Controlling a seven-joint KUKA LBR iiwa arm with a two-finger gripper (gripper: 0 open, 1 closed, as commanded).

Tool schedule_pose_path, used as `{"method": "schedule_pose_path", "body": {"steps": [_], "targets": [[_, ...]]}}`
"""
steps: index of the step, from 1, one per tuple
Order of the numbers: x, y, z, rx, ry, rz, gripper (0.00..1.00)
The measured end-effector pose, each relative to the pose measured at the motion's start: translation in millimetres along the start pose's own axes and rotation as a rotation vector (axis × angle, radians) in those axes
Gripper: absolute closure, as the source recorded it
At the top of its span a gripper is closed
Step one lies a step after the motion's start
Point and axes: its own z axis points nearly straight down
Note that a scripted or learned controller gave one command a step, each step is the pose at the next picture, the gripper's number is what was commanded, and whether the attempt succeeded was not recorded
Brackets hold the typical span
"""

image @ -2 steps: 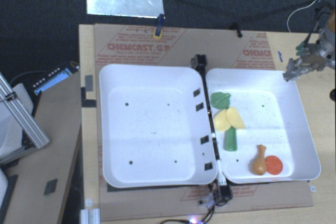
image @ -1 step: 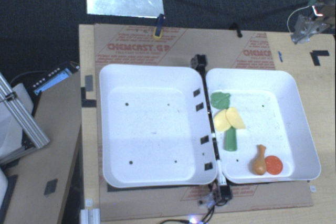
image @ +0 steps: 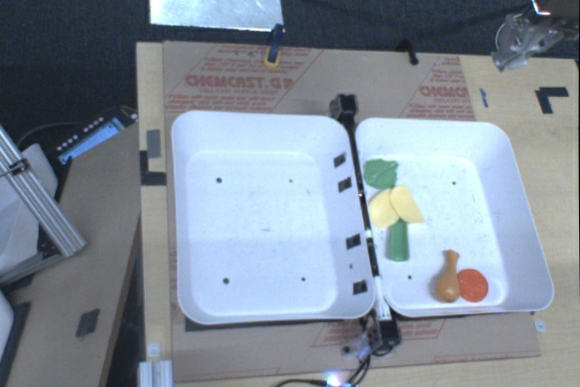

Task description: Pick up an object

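White right bin (image: 507, 159) holds candidates: orange gourd-shaped toy (image: 448, 276) touching red disc (image: 472, 285), yellow-green cluster (image: 392, 206) near divider. Gripper (image: 517, 39) high at upper right, nothing held; opening unclear. Best approach: descend vertically, choose gourd, avoid disc.

Even overhead light, white bins (image: 263, 127) bright, soft shadows, slightly grainy, mild blur

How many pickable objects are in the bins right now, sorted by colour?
Green: 2, a leaf-shaped piece and a green stalk
Yellow: 1, a yellow piece
Orange-brown: 1, a drumstick-shaped toy
Red-orange: 1, a round disc
Total: 5, all in the right bin
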Motion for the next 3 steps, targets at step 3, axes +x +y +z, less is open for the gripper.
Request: {"method": "schedule_pose_path", "body": {"steps": [3], "targets": [[160,-112,-60,0.006,0.001,0.0,1.0]]}}
